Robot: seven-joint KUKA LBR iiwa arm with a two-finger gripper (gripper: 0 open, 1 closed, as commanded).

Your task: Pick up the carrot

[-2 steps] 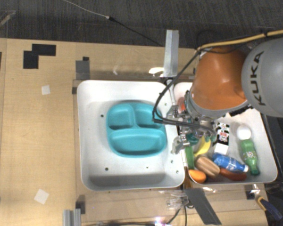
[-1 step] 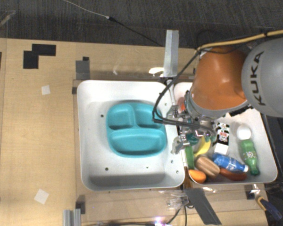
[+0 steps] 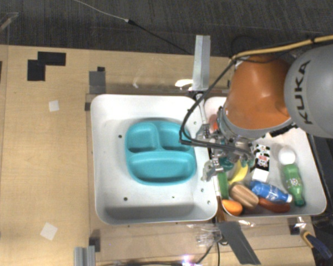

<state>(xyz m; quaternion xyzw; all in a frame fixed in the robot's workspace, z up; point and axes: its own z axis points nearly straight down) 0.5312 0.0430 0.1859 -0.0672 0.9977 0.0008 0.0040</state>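
The carrot appears as a small orange piece in the front left corner of the right bin, partly under a tan bun-shaped toy. My gripper hangs below the orange wrist band, low over the left side of the right bin near the wall between the two bins. It sits behind the carrot, just above a yellow banana and a green item. The wrist and cables hide much of the gripper.
The left bin holds a teal divided plate. In the right bin also lie a blue bottle, a green bottle, a red item and a black-and-white box, crowded together.
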